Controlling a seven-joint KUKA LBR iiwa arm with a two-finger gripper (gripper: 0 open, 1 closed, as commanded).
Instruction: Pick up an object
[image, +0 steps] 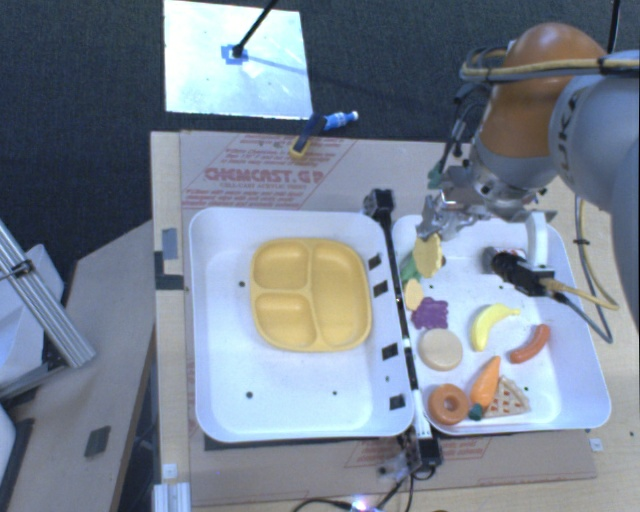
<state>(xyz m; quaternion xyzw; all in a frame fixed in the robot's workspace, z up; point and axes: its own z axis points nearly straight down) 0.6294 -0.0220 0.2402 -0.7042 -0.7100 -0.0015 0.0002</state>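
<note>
Progress looks fairly far along, as far as the slanted overhead view lets one judge. The gripper (436, 228) sits over the upper left corner of the right bin (590, 385), and a pale yellow toy food piece (428, 256) hangs directly under it, its top tucked between the fingers, which appear closed on it. Whether the piece is fully clear of the bin floor is hard to tell; it seems raised slightly, just beside a green item (409, 268) near the dividing wall. Other toy foods lie loose in the same bin: a purple grape bunch (431, 313), a banana (491, 323), a round cracker (440, 349), a sausage (529, 343), a carrot (485, 381), a doughnut (448, 403). The left bin (215, 300) carries a yellow divided tray (309, 293). What remains, I judge, is lifting the piece clearly away without it slipping.
</note>
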